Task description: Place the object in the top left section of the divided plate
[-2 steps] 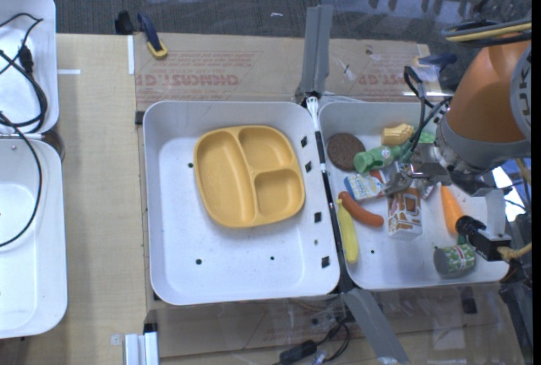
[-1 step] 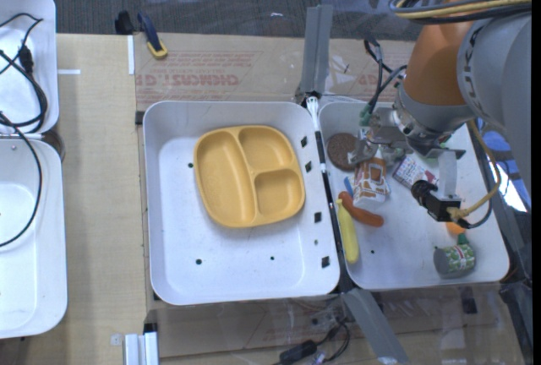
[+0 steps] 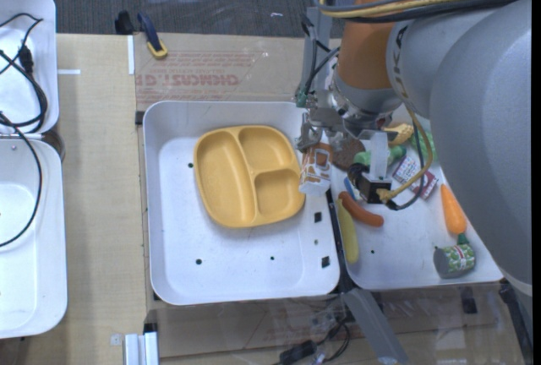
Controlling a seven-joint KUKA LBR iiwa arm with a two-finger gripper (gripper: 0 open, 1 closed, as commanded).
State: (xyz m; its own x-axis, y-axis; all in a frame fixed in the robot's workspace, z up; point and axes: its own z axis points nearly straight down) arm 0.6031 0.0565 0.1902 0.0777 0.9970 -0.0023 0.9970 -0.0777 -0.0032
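Observation:
A yellow divided plate (image 3: 247,176) lies in the left bin (image 3: 220,270), with one long section on its left and two smaller ones on its right. My gripper (image 3: 318,138) hangs over the wall between the two bins, just off the plate's right rim. A small white and orange carton (image 3: 314,168) hangs from between its fingers, so the gripper is shut on it. The carton's lower edge overlaps the plate's right rim in this view.
The right bin (image 3: 406,270) holds a red sausage (image 3: 362,209), a yellow banana (image 3: 348,238), a carrot (image 3: 453,209), a green can (image 3: 455,258) and several small packets under the wrist. A brown cardboard sheet (image 3: 211,76) lies behind the bins.

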